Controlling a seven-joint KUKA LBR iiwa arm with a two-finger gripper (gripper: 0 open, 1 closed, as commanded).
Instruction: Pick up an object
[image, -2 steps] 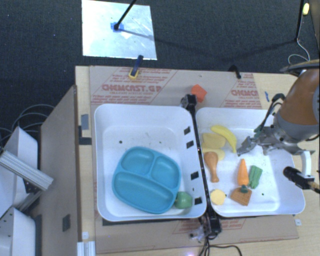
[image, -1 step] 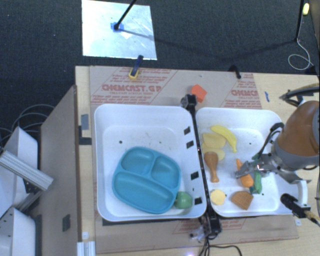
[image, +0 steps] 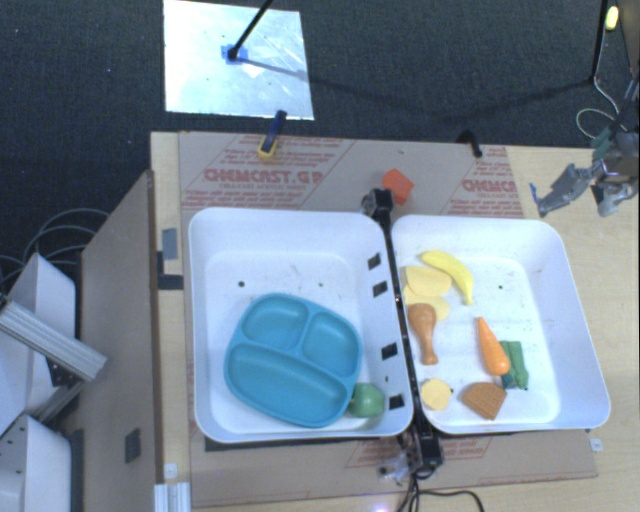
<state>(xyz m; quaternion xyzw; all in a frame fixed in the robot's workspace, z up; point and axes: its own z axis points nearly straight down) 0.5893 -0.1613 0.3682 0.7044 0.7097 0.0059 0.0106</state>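
The light is even and quite bright, with soft shadows. The white bins (image: 300, 225) look slightly overexposed, and the picture is a little grainy (edges especially soft).

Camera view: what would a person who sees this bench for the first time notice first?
Most likely the blue divided plate filling much of the left bin, with a green ball at its lower right edge. Next, the toy food in the right bin: a banana, a carrot and a drumstick.
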